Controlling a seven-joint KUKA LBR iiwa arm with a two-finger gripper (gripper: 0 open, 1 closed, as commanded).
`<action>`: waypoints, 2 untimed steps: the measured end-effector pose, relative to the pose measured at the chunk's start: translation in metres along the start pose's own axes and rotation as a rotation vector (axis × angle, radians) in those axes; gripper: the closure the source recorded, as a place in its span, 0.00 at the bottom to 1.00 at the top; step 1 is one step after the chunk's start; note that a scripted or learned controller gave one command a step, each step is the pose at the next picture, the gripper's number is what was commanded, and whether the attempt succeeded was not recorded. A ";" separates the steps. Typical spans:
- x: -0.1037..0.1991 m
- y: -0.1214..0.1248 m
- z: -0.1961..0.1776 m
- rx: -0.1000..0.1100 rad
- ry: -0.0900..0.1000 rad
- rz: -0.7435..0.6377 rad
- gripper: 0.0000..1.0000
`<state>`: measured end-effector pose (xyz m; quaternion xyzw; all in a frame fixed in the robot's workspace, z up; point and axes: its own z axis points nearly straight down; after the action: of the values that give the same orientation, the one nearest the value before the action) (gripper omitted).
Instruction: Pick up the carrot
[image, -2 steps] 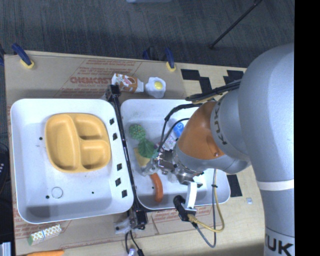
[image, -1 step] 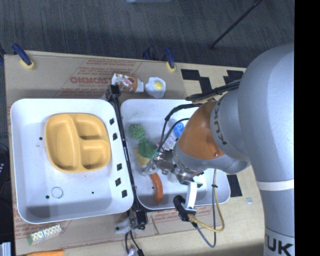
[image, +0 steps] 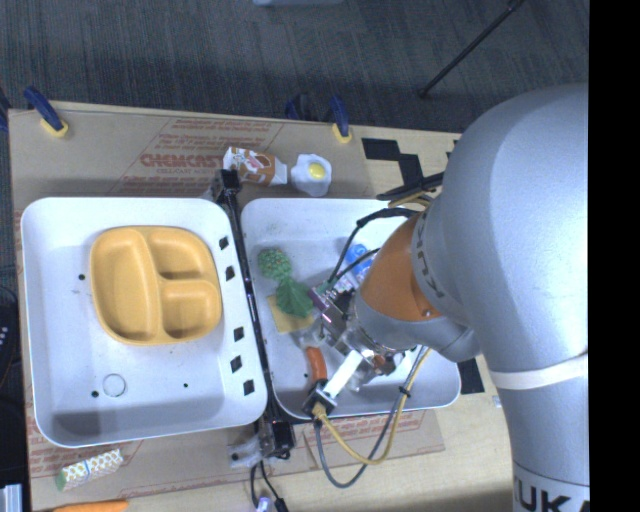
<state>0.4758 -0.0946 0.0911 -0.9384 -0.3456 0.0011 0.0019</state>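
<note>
The carrot (image: 316, 363), a short orange-red stick, lies on the floor of the right bin (image: 300, 215) near its front left corner. My gripper (image: 331, 312) hangs low over the middle of that bin, just above and to the right of the carrot. The grey wrist with its orange band (image: 395, 285) hides most of the gripper. The carrot lies free on the bin floor, with nothing gripping it.
In the right bin, a knobbly green piece (image: 274, 263), a green leaf (image: 293, 297) and a yellow piece (image: 284, 320) lie left of the gripper, and a blue object (image: 358, 266) lies behind it. The left bin (image: 50, 330) holds a yellow divided plate (image: 156, 282). A small carton (image: 250, 165) and a toy egg (image: 312, 174) sit behind the bins.
</note>
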 end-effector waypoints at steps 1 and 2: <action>0.075 0.103 -0.098 -0.001 0.000 -0.098 0.00; 0.049 0.057 -0.002 -0.001 0.001 -0.076 0.00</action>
<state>0.5499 -0.1061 0.0924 -0.9246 -0.3809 0.0007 0.0017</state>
